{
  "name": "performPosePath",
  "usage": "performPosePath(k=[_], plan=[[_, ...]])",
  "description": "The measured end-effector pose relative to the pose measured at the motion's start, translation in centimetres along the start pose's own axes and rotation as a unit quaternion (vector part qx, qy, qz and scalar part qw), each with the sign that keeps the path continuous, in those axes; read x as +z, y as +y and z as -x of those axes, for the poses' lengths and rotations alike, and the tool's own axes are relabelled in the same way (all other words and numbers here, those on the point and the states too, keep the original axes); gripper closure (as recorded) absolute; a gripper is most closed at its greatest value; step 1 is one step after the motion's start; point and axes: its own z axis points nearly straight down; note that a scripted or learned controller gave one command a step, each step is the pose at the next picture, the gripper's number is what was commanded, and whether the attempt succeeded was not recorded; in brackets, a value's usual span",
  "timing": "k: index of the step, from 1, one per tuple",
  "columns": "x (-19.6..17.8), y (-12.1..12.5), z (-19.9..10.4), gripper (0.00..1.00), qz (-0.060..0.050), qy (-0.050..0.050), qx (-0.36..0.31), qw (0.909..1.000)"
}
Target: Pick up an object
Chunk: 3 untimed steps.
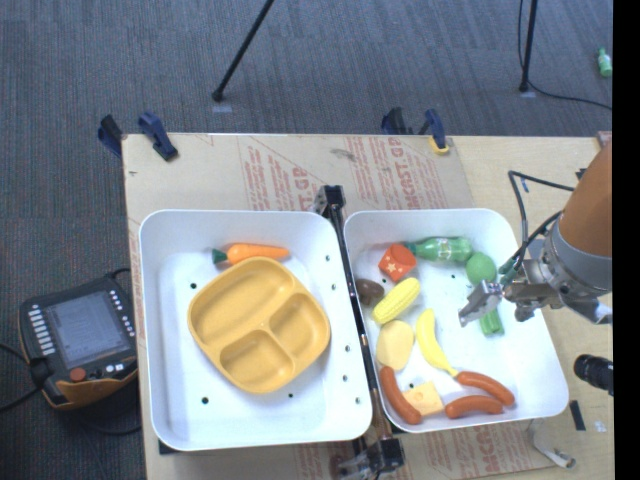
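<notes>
- Reaching in from the right, the arm (590,233) carries its gripper (487,303) low over the right bin (365,230), at that bin's right half; whether the jaws are apart or together I cannot tell.
- Lying in the left bin (160,268), the yellow divided plate (258,325) and the carrot (255,253) sit well apart from the gripper, so they are poor candidates.
- Nearest of the toys is the green vegetable (483,273), partly under the gripper, its long axis running roughly top to bottom of the view; it is the likely thing to pick.
- Just left of the gripper lies the banana (431,340), slanting down toward the 2 sausages (480,396).
- Further left are the corn cob (397,300) and the potato (395,344), each a longer reach.
- Judging by this, the coming move is mostly a short drop, not a sideways travel.
</notes>
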Motion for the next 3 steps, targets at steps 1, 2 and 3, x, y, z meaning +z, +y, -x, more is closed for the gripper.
performPosePath(k=[1, 2, 3], plan=[[12.5, 0.0, -1.7, 0.00, -0.002, 0.001, -0.056, 0.9984], [11.5, 0.1, -1.7, 1.00, -0.001, 0.001, -0.054, 0.9985], [-1.4, -0.8, -5.6, 1.00, 0.000, 0.000, 0.088, 0.9961]])
